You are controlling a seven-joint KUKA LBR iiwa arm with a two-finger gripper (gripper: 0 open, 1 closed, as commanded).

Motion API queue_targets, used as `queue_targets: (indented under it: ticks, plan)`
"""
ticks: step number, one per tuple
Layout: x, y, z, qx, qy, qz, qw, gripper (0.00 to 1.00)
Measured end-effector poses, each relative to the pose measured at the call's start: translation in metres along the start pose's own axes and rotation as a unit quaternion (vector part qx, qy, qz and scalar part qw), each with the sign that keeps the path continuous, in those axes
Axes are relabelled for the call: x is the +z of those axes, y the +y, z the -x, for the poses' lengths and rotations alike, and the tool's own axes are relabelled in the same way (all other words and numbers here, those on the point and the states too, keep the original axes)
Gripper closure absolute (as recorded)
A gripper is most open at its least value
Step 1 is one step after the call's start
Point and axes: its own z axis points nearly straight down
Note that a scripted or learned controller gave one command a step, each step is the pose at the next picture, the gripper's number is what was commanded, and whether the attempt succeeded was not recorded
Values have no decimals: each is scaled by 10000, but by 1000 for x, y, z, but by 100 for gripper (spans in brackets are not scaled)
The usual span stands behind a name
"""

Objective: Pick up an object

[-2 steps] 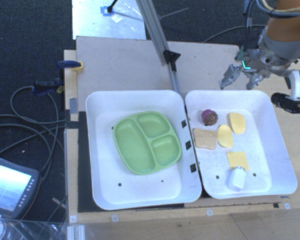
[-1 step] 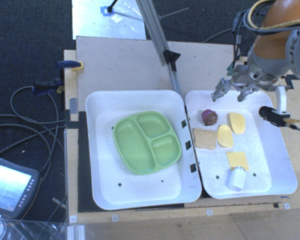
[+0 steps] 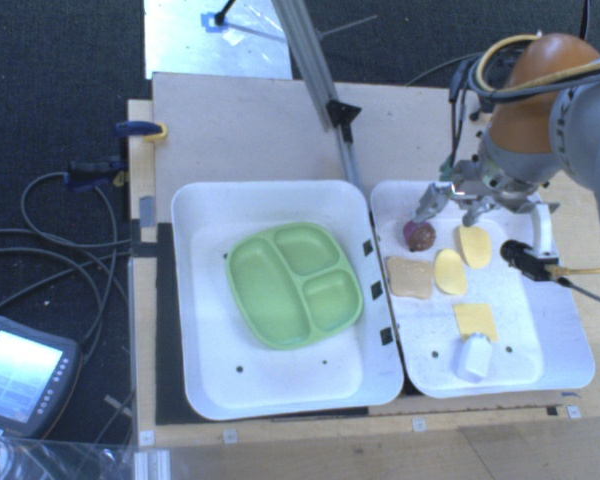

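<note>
Hovering over the right bin [image 3: 580, 368], the gripper [image 3: 450, 204] spreads its fingers apart, gripping nothing. A dark red ball [image 3: 418, 234] lies just below one fingertip, beside a tan slice [image 3: 410, 277] and two yellow pieces [image 3: 451, 271]. The green tray [image 3: 293, 283] sits in the left bin [image 3: 205, 368].

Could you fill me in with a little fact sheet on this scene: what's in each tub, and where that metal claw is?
Left white bin: one green plastic tray with three compartments
Right white bin: dark red round piece, tan bread-like slice, two pale yellow ovals, yellow square, small white block
Gripper: open, above the red piece, holding nothing
</note>
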Motion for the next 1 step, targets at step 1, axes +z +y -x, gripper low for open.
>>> queue_targets:
  ticks: [1]
  plan:
    - [49, -7, 8, 1, -1, 1, 10000, 0]
